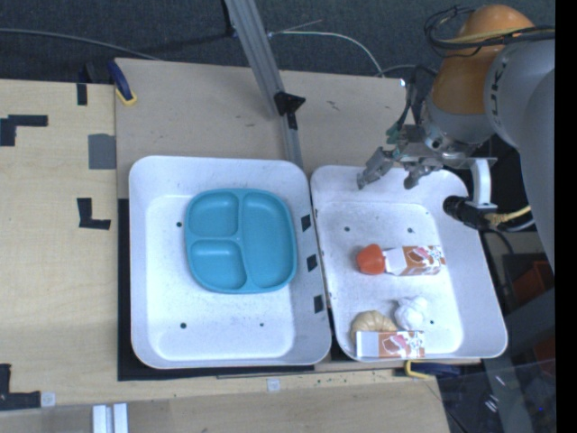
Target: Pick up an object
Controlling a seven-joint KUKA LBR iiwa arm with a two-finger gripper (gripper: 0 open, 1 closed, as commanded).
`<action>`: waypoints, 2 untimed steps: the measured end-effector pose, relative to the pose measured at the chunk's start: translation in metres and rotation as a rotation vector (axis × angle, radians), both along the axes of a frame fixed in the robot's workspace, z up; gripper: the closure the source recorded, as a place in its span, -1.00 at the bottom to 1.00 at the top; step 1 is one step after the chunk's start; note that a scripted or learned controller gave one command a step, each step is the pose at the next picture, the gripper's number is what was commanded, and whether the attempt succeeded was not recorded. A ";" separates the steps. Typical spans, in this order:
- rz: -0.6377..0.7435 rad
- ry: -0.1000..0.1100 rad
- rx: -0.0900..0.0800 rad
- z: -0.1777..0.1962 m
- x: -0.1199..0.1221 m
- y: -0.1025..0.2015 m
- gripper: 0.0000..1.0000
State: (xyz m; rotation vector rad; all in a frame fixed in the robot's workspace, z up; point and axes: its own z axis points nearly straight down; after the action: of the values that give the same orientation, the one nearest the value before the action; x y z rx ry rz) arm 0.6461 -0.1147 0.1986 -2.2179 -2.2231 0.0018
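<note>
Red tomato (pixel 370 260) lies mid right bin (pixel 478 287), touching a small carton (pixel 416 260). Bread roll (pixel 372 321), white lump (pixel 412 313) and second carton (pixel 390 343) near front wall. Gripper (pixel 389 176) above back rim, fingers spread, nothing between. Left bin (pixel 153 269) holds blue divided plate (pixel 241 241).

The worktop (pixel 54 242) looks like pale matt wood. Both bins (pixel 225 341) seem smooth white plastic (lightly speckled), the divided plate (pixel 242 240) a matt turquoise plastic, the cartons (pixel 416 260) printed paper, the claw (pixel 392 177) dull grey metal.
</note>
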 end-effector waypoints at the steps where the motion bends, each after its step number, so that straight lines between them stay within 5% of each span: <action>1: 0.000 0.000 0.000 0.000 0.000 0.000 -1.00; 2: 0.001 0.004 -0.001 -0.054 0.009 0.002 -1.00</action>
State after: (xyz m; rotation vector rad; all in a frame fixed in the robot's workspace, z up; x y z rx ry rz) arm 0.6553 -0.1130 0.1449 -2.2157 -2.2226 0.0072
